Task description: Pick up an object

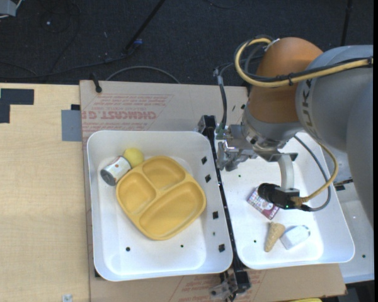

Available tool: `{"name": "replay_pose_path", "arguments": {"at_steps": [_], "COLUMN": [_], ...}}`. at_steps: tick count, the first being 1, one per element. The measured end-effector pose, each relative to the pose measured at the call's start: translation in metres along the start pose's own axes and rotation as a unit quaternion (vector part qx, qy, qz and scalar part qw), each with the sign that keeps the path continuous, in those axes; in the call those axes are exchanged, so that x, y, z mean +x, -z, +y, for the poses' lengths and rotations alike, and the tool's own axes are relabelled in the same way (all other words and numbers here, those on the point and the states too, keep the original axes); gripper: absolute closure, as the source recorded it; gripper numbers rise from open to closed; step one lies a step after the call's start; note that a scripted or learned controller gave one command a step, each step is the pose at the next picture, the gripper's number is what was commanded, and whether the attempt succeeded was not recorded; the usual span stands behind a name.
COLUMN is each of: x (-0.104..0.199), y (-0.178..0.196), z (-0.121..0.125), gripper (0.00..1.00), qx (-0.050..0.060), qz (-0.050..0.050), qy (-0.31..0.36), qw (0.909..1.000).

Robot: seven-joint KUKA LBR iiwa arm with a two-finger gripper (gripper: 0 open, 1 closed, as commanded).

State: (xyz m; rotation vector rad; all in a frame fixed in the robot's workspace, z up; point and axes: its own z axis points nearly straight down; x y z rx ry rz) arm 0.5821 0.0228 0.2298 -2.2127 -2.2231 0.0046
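1. The gripper (230, 155) is seen at the left edge of the right bin (327, 257), near its far corner; whether it is clenched or released cannot be told.
2. The purple packet (258, 201) lies mid-bin, apart from it.
3. The bin's wall could be struck, or only air grasped, given that offset.

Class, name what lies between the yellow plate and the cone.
In the camera view, the adjoining bin rims lie between the plate and the cone; the rest is bare bin floor.

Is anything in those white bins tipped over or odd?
The small silver can lies on its side in the left white bin, beside the yellow divided plate, which sits askew. Nothing looks spilled.
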Motion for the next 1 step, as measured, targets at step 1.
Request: {"name": "replay_pose_path", "arguments": {"at_steps": [1], "x": [0.0424], "y": [-0.0051], "z": [-0.0046], "gripper": [1.0], "qx": [0.0], "qz": [0.0], "qy": [-0.001], "qw": [1.0]}}
